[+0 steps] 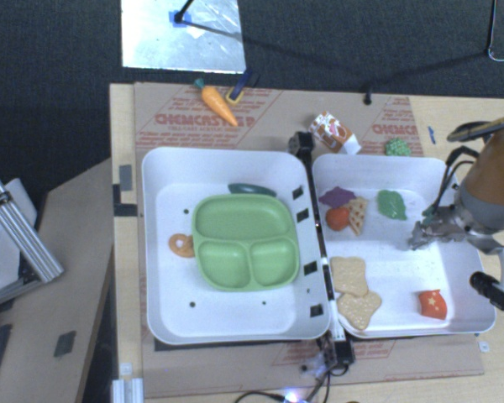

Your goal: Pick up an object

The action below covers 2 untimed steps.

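My gripper hangs low over the right bin, near its right side, above bare white floor. A green leaf-shaped toy lies just up and left of it. A red toy rests toward the bin's front right corner, below the gripper. Farther left are a purple piece, a red tomato touching a waffle piece, and two tan crackers near the front. Nothing shows between the gripper's tips.
The left bin holds a green divided plate, an orange ring and a dark green piece behind the plate. Behind the bins lie a toy carrot, a small carton and a green lump.
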Available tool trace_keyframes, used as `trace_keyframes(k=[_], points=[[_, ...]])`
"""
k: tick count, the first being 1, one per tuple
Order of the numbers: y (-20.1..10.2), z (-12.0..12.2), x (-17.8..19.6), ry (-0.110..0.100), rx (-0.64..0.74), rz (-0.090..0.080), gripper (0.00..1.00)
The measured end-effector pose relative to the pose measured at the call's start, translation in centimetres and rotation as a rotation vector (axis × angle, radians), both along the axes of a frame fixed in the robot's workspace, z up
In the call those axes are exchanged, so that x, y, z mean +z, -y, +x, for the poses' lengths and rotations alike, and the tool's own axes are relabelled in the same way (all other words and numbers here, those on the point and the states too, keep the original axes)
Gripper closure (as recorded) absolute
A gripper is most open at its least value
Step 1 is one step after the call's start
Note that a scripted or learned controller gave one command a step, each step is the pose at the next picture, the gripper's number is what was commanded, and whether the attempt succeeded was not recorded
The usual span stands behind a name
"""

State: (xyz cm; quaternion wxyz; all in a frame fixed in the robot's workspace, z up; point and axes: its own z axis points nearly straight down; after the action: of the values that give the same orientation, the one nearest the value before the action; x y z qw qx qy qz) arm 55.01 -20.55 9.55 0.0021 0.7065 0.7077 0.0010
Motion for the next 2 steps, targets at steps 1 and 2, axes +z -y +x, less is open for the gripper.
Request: trace_keyframes(k=[1, 2], points=[[-0.1, -0.4, 6.3, 0.002, 0.002, -0.001, 1.00], [-0.2, -0.6, 10.7, 0.001, 0.002, 0.000, 1.00]])
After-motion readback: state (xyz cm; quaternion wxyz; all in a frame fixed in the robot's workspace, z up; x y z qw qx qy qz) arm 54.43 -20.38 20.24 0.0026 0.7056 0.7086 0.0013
